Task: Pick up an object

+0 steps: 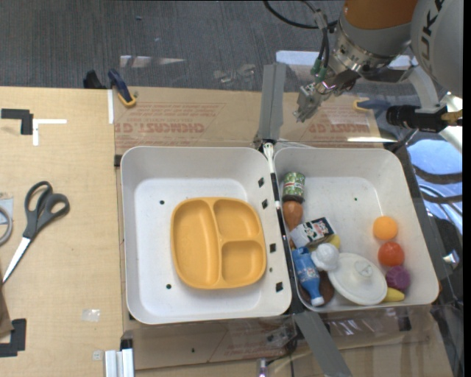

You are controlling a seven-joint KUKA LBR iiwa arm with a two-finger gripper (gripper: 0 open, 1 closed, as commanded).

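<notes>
- The right-hand white bin (412, 191) serves as the landmark: every loose object on offer lies inside it, while the grey arm (372, 22) with its orange band hangs over the cardboard past the bin's far rim
- The left-hand bin (140, 221), joined to the landmark bin along its left wall, carries a yellow divided tray (218, 241) and nothing small enough to be the likelier pick
- A white lid (358, 278) sits against the landmark bin's near wall, with a blue bottle (306, 274) just to its left, its long axis running roughly far-to-near along the bin's left wall
- A small carton (314, 230) and a green can (294, 185) line the same left wall, the can nearest the far rim and so, by judgement, the shortest reach
- An orange ball (385, 227), a red ball (391, 254) and a purple fruit (398, 277) cluster by the bin's right wall, the orange one lying apart from its neighbours
- The hand (309, 99) is poised beyond the bin's far-left corner, carrying nothing visible; whether it is released or clenched cannot be told at this size
- The move turns on one relation: every candidate lies nearward and below the hand, inside the bin
</notes>
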